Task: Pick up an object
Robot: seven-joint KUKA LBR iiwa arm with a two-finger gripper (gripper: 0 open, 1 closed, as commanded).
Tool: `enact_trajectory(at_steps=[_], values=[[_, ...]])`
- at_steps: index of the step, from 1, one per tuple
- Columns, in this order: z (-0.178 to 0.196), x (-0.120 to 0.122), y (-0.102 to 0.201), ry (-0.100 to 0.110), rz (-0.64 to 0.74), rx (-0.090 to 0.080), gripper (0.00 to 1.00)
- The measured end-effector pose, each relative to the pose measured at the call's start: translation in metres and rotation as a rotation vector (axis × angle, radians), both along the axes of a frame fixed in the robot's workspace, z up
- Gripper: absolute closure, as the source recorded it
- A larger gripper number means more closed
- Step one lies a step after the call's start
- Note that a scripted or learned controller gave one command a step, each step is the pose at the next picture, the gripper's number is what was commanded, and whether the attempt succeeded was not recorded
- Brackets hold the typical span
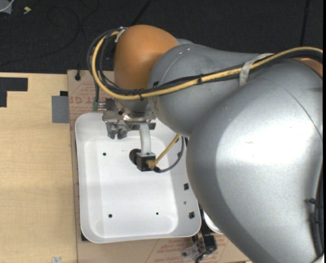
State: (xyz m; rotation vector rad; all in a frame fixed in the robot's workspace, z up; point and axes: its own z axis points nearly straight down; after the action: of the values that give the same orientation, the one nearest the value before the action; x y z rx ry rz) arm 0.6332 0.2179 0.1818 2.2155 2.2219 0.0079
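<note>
My gripper [118, 132] hangs low over the far part of the left white bin [97, 201], just inside its back wall. It sits under the orange wrist band [141, 53]. The bin floor that shows in front of it is plain white with a few small dark dots. The arm's wide grey body [250, 147] reaches in from the right and hides everything on that side, including the other bin.
Tan board [26, 163] lies left of the bin, with black patches [6, 89] and a grey patch [59, 108] near its far edge. Dark floor with cables runs along the back.
</note>
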Motion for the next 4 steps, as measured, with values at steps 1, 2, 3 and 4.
enact_trajectory(at_steps=[1,2,3,4], values=[[0.038,0.012,0.026,0.005,-0.001,0.000,1.00],[-0.084,-0.021,0.018,0.021,-0.002,-0.006,1.00],[-0.077,-0.018,0.019,0.012,-0.001,-0.003,0.00],[-0.095,0.011,0.024,0.011,0.000,-0.007,0.00]])
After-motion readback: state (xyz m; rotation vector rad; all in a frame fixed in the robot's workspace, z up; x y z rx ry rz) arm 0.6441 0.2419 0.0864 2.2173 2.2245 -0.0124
